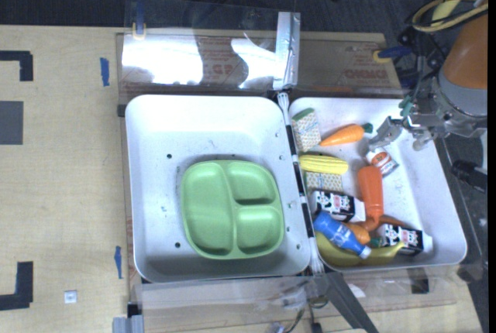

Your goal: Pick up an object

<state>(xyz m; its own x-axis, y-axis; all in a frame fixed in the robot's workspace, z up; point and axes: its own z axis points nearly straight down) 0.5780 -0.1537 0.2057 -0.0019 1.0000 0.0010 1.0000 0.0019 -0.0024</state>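
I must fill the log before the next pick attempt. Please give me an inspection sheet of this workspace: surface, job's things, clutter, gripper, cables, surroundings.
Surface: wooden bench bearing two white bins side by side, left bin and right bin.
Job's things: in the right bin, a carrot, corn cob, orange bottle, blue bottle, banana and small cartons.
Clutter: green divided plate in the left bin.
Gripper: gripper above the right bin's far right part; nothing seen between its fingers.
Cables: yellow cable by the arm, top right.
Surroundings: black tape marks on the bench; tripod legs on dark floor beyond.
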